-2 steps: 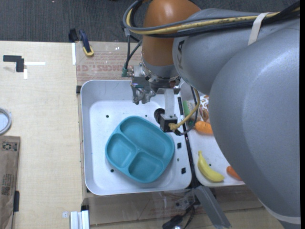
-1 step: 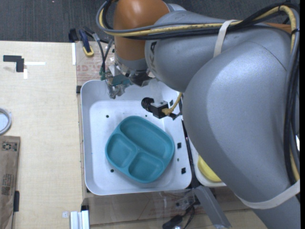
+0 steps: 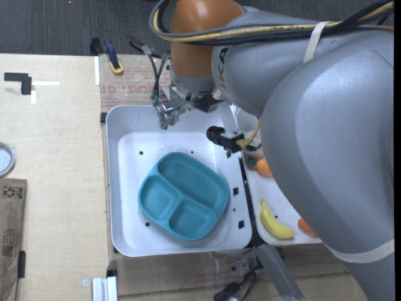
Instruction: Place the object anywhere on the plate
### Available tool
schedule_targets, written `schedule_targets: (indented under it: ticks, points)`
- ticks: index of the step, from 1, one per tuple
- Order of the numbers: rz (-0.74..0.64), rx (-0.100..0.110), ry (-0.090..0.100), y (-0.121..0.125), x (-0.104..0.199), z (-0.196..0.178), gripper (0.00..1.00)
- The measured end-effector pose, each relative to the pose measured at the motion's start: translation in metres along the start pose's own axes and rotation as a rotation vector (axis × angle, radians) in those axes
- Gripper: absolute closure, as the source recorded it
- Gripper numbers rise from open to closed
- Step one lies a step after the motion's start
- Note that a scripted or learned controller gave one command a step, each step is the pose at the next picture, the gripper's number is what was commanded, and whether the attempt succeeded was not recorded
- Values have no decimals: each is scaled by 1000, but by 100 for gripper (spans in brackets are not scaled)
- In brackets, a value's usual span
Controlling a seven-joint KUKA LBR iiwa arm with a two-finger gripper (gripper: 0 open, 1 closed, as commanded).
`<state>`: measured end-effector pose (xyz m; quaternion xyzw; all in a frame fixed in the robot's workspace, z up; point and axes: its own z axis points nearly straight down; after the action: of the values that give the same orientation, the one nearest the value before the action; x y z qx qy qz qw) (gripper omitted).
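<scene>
Inspection runs from the left. The pale wooden surface (image 3: 56,137) carries a tape roll (image 3: 3,160) cut by the left edge, with a brown carton (image 3: 11,224) just below it. A black L-shaped mark (image 3: 19,80) lies toward the far side. A blue and yellow clamp (image 3: 113,58) lies at the far edge, just left of the bins. The left bin (image 3: 113,187) holds a teal plate (image 3: 183,196) with three compartments. It lies flat and turned at an angle, slightly toward the near wall. The pincer (image 3: 165,115) hangs over the far left corner of this bin, well apart from the plate. Nothing is seen in its grip, and whether it is spread or pressed together cannot be told from this angle. The right bin (image 3: 274,196) adjoins the left bin. A banana (image 3: 276,223) lies in it near the dividing wall, toward the near side. One orange piece (image 3: 263,167) sits further back beside the same wall, partly under the arm. A second orange piece (image 3: 306,227) shows right of the banana, at the arm's edge. Which of these three is the object to be placed cannot be determined; all three lie in the right bin, apart from the plate. The grey arm (image 3: 332,137) covers the rest of that bin, and its orange band (image 3: 200,17) stands above the pincer.
</scene>
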<state>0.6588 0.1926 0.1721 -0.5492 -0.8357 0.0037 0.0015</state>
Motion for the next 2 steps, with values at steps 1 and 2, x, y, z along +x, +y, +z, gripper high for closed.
schedule_targets:
  ticks: [1,2]
  points:
    - [-405,-6,-1,12,27,-30,100]
    - [-485,-2,0,-27,47,-46,100]
